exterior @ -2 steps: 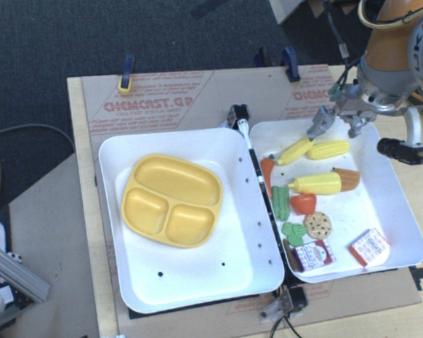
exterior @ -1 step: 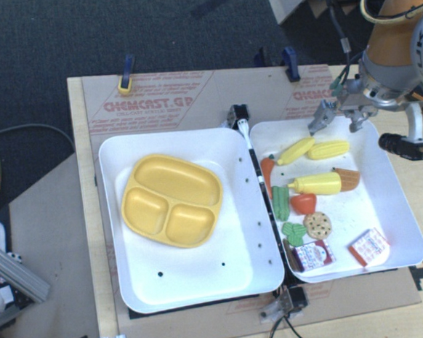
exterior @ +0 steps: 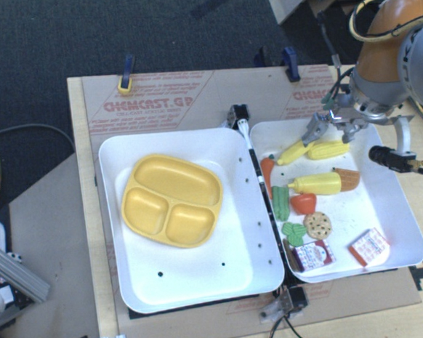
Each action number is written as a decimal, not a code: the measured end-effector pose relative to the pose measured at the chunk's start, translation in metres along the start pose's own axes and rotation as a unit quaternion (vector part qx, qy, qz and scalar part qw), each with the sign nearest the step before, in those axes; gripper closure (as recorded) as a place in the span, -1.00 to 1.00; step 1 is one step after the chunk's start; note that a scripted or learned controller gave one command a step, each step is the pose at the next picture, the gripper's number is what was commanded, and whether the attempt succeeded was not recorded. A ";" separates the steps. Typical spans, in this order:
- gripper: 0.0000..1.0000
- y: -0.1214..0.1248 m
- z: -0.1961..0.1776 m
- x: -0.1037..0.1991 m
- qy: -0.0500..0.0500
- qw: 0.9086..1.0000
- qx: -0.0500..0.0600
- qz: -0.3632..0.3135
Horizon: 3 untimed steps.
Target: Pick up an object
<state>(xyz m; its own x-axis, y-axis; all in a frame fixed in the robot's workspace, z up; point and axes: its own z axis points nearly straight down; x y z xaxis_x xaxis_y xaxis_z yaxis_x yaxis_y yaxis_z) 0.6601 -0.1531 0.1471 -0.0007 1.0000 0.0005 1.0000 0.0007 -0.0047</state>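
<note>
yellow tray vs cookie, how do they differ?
The yellow tray lies alone in the left bin and has three compartments; the cookie lies in the right bin, crowded among other items. The tray is far larger. The tray is plain yellow; the cookie is tan with dark specks. Both lie flat.

Both white bins (exterior: 133, 280) look like smooth moulded plastic with a soft sheen. The yellow divided tray (exterior: 171, 199) is glossy plastic, catching light along its rims. The bench (exterior: 191, 100) surface looks like matt brown paper or cardboard facing, printed in red. The toy foods, such as the corn cob (exterior: 328, 149) and yellow bottle (exterior: 317, 185), appear to be smooth plastic, while the two packets (exterior: 368, 246) have a shiny printed wrapper. The tool (exterior: 329, 122) looks like dull grey metal. The floor (exterior: 77, 36) is dark, rough carpet.
</note>
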 end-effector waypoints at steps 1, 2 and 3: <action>-1.00 0.006 0.041 0.003 0.000 1.000 -0.002 -0.001; -1.00 0.012 0.040 0.004 -0.001 1.000 -0.011 -0.001; 1.00 0.013 0.030 0.004 -0.002 1.000 -0.014 -0.002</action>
<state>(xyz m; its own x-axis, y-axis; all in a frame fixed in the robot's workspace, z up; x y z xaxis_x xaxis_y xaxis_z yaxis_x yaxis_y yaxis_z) 0.6730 -0.1492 0.1174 -0.0040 1.0000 -0.0035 0.9997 0.0040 0.0228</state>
